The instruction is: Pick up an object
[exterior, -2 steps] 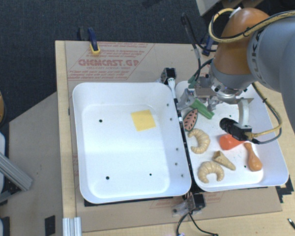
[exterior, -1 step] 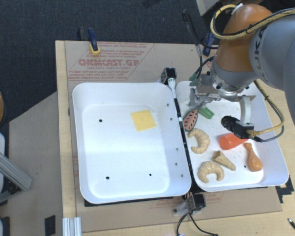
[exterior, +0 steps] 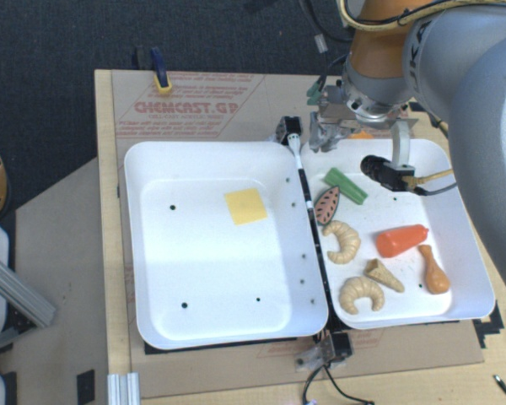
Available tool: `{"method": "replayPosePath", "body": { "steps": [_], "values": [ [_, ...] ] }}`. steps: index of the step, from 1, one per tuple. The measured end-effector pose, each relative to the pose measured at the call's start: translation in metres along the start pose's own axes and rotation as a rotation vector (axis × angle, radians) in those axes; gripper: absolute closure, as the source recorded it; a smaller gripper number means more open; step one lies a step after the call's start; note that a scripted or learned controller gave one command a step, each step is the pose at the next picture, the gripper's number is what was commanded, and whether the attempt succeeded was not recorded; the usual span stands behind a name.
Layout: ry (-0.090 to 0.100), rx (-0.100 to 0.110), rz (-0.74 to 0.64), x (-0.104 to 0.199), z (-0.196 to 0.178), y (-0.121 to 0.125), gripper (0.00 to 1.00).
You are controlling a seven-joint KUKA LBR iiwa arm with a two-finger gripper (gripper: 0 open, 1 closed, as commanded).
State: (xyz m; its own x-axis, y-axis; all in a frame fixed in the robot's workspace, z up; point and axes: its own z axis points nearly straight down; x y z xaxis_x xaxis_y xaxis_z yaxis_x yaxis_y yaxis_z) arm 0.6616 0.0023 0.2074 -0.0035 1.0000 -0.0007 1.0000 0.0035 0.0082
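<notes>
grey arm (exterior: 472,74) with orange band, entering from the right of the camera view and reaching over the far side of the bench. brown board (exterior: 194,104) with red print, lying under both bins. left white bin (exterior: 152,310), shallow, holding one yellow square (exterior: 245,206) lying flat near its middle, a little toward the far right. right white bin (exterior: 464,298), touching the left bin along a shared edge, holding the remaining candidate objects for picking. orange carrot-like piece (exterior: 402,240), right of centre, lying on its side. near pale croissant (exterior: 363,294), at the near edge. second pale croissant (exterior: 344,241), beside the shared edge, just beyond the first. tan drumstick (exterior: 433,270), near the right wall, just beside the orange piece. green bar (exterior: 346,186), tilted, in the far part of the bin. reddish speckled oval (exterior: 326,205), just beside the green bar, against the shared edge. small tan cone (exterior: 385,274), between the near croissant and the drumstick. gripper (exterior: 325,142), over the far rim of the right bin near the shared edge, apart from every object; whether it is spread or pressed together cannot be told, and nothing is seen in it. blue and yellow clamp (exterior: 160,67), at the board's far edge.
</notes>
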Motion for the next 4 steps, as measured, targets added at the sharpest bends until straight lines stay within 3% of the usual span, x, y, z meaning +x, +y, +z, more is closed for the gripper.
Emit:
{"method": "replayPosePath", "body": {
  "steps": [1, 2, 3, 4],
  "values": [
    [0.004, -0.012, -0.006, 0.072, -0.145, 0.008, 1.0],
    [0.002, -0.015, 0.001, 0.078, -0.335, 0.008, 1.0],
    [0.003, 0.011, -0.006, 0.164, -0.329, -0.044, 1.0],
    [0.002, 0.013, -0.005, 0.227, -0.329, -0.105, 1.0]
  ]
}}
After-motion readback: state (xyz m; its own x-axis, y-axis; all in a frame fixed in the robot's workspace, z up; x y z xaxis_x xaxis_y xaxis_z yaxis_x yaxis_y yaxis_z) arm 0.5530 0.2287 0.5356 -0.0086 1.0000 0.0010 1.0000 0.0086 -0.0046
